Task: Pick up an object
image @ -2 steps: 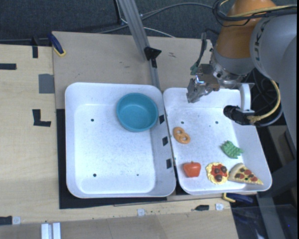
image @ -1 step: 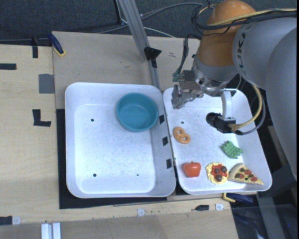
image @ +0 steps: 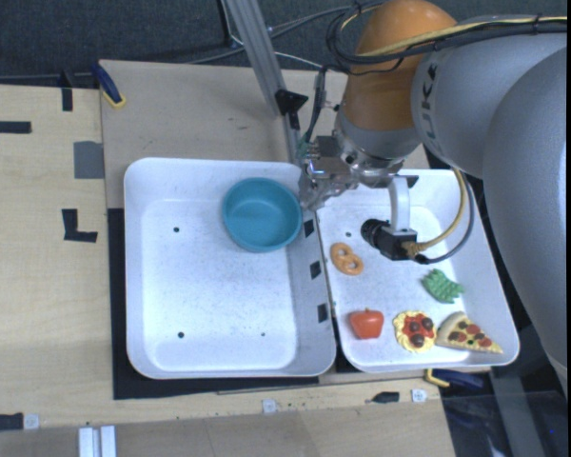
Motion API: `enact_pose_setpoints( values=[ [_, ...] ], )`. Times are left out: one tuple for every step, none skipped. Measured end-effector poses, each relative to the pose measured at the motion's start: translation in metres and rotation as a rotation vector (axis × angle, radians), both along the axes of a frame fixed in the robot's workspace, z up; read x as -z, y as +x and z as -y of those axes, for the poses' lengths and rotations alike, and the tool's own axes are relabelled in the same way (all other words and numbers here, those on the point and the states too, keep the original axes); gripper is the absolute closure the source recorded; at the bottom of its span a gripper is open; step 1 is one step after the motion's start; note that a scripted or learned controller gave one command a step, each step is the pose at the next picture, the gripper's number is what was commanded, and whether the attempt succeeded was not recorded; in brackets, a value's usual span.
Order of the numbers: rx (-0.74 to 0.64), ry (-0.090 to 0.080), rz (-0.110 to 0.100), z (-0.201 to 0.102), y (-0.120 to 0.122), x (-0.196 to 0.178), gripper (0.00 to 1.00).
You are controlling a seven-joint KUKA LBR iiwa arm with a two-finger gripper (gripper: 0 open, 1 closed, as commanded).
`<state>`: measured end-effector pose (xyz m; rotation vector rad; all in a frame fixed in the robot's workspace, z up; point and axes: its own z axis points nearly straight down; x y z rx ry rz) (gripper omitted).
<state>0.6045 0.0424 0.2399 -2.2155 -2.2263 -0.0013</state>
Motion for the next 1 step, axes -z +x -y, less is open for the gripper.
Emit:
enact_pose_setpoints(
  values=[
    [0.001,0.0,-0.001,-0.0438,0.0002,0.0061,1.0]
  ],
)
